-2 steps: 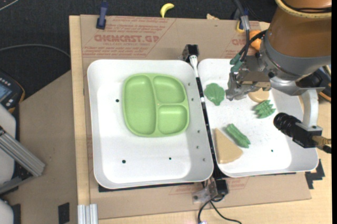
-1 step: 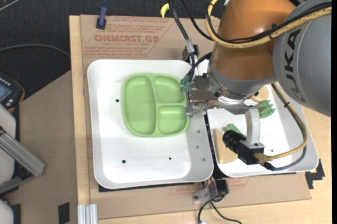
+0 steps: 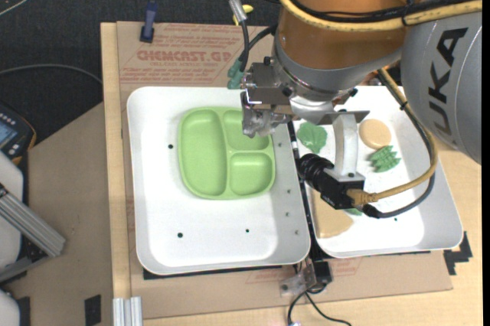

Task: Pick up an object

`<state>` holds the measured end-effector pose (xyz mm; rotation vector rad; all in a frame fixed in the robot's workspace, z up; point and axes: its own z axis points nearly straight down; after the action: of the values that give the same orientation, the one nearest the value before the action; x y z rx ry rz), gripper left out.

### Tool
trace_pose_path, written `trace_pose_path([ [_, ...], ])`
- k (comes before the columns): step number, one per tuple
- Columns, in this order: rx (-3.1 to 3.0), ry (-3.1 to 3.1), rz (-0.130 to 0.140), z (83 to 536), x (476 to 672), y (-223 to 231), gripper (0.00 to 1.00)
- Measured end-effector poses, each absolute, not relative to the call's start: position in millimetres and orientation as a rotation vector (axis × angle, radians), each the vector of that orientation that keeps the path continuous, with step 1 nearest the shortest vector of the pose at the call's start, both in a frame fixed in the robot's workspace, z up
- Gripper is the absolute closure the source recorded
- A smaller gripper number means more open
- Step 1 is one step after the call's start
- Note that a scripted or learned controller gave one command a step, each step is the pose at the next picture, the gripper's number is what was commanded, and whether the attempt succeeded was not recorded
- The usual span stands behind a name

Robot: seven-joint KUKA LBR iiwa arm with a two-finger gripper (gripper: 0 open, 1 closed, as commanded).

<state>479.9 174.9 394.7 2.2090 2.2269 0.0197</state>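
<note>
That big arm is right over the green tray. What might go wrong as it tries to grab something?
The gripper hangs at the green divided tray's right rim, near the wall between the two white bins. It may clip that rim and push the tray rather than lift it. The small pieces, a tan disc and a green leafy piece, lie in the other bin, so a grab here would likely miss them.

You have a bench [image 3: 115, 164] bearing a brown board [image 3: 184, 49] with two white bins [image 3: 153, 217] side by side.

Overhead, slanted, facing both bins [image 3: 153, 240]
</note>
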Motion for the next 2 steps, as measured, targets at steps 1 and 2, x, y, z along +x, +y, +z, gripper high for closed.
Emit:
trace_pose_path([
  [1,2.230,2.217,-0.010,343,478.8,115,1.00],
  [2,2.211,2.217,0.032,510,480.2,129,1.00],
])
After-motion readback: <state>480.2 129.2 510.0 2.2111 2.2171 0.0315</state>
